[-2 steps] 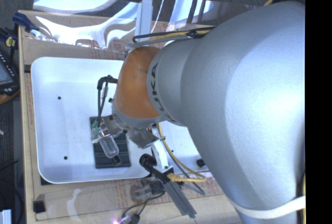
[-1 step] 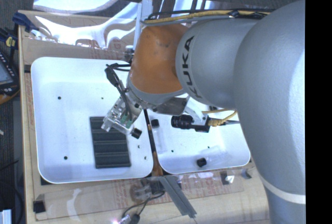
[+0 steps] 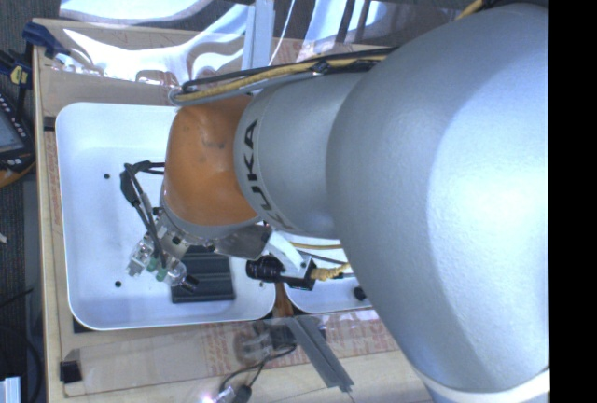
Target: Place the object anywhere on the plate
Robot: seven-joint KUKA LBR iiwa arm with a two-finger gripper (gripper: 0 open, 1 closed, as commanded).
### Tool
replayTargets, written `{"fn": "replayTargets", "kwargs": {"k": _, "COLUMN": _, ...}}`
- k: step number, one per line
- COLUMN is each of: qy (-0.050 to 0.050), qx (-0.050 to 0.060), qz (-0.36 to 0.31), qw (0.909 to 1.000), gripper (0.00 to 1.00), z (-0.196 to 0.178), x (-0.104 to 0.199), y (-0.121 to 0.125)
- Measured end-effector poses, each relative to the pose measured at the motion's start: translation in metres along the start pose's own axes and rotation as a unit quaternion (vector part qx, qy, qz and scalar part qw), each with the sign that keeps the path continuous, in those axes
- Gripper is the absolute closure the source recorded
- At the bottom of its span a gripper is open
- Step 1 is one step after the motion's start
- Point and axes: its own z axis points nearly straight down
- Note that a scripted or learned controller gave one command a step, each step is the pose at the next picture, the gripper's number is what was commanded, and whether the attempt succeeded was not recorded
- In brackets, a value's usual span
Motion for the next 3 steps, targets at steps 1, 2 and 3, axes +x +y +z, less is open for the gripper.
{"fn": "replayTargets", "kwargs": {"k": 1, "qy": -0.002, "qx": -0.001, "qz": 0.015, "qw": 0.9999, "gripper": 1.0, "z": -0.032, "x": -0.085, "y": -0.102}}
{"fn": "replayTargets", "kwargs": {"k": 2, "qy": -0.001, "qx": -0.001, "qz": -0.065, "qw": 0.9979, "gripper": 1.0, "z": -0.032, "x": -0.056, "y": -0.03}}
{"fn": "replayTargets", "kwargs": {"k": 3, "qy": 0.0, "qx": 0.0, "qz": 0.078, "qw": 0.9969, "gripper": 1.0, "z": -0.025, "x": 0.041, "y": 0.05}}
